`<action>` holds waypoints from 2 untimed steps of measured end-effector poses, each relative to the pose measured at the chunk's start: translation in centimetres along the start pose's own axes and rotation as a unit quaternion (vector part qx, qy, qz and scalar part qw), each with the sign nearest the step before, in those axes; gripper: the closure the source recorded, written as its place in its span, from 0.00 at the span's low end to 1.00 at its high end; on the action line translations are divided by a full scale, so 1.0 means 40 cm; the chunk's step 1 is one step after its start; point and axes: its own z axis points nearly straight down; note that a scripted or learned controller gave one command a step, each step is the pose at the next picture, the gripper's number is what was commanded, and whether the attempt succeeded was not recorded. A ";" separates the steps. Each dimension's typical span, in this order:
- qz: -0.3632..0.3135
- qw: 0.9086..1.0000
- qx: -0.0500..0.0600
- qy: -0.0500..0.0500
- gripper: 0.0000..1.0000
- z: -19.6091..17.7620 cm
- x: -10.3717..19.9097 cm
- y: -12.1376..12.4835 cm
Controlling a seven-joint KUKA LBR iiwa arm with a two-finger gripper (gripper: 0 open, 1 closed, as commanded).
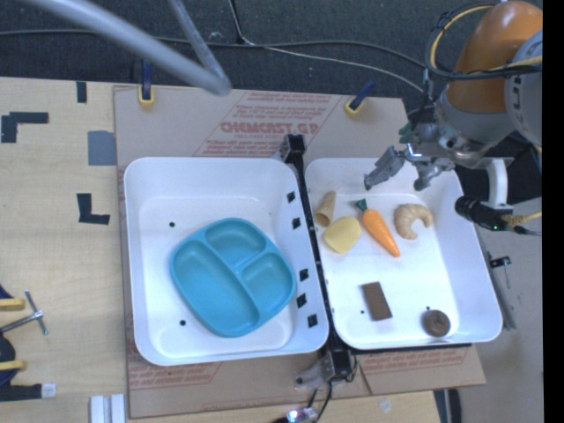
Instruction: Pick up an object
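My gripper (403, 174) hangs above the far edge of the right bin (458, 263), its two grey fingers spread open with nothing between them. Just below it in that bin lie an orange carrot (381, 231) with a green top and a tan croissant-shaped piece (411, 219). To their left are a pale yellow lump (342, 234) and a small beige cone (326, 206). A brown rectangular block (376, 301) and a round brown piece (436, 322) lie near the bin's front.
The left bin (145, 236) holds a blue divided plate (233, 276). A black divider (304, 236) runs between the bins. Cables cross the dark area behind the bench, and a grey pole (115, 29) slants across the top left.
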 end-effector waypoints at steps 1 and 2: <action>0.000 1.000 0.000 0.000 0.00 0.147 0.024 0.001; 0.000 1.000 0.000 0.000 0.00 0.304 0.029 0.011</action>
